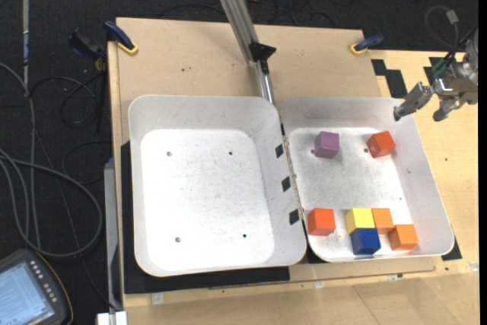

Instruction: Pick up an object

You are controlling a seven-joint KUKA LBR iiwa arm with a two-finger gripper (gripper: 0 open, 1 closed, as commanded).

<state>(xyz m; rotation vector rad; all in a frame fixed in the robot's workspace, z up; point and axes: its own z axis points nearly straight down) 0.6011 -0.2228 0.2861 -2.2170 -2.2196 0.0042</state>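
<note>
The right bin (426, 186) holds several small blocks. A purple block (326, 143) and an orange block (380, 143) lie near its far side. Along its near edge sit an orange block (321, 221), a yellow block (360, 219), a blue block (365, 240) and two more orange blocks (403, 237). My gripper (426, 106) hovers at the right edge of the view, above the bin's far right corner, open, with nothing between its fingers.
The left bin (152, 186) lies beside the right one on the wooden bench. A slanted metal pole (232, 0) rises from between the bins. Clamps (122, 38) sit at the bench's far corners.
</note>
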